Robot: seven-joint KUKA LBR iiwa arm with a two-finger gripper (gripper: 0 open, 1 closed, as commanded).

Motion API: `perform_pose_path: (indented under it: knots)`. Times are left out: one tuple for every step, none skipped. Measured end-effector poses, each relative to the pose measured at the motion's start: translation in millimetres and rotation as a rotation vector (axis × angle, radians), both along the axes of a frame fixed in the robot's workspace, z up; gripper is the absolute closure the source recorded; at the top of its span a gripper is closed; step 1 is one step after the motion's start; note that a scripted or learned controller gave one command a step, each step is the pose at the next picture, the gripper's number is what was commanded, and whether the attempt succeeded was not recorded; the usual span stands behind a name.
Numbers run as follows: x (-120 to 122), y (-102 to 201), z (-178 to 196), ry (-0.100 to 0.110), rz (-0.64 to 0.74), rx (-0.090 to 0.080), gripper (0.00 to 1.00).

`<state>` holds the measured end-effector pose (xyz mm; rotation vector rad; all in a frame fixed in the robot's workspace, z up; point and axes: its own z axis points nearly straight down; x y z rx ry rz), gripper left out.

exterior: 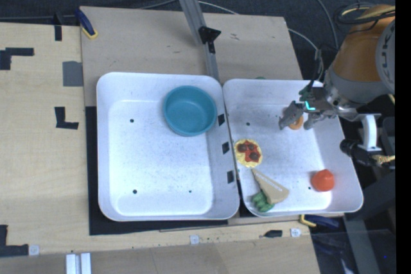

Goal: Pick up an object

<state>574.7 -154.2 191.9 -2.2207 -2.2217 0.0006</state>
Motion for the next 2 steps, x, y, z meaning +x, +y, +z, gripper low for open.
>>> perform_pose_path:
  knots:
    - [0, 0, 0, 0.0, 0.0, 0.0, 0.0]
    - [-3, 9, -58, 0.004, 0.0, 0.001, 0.0]
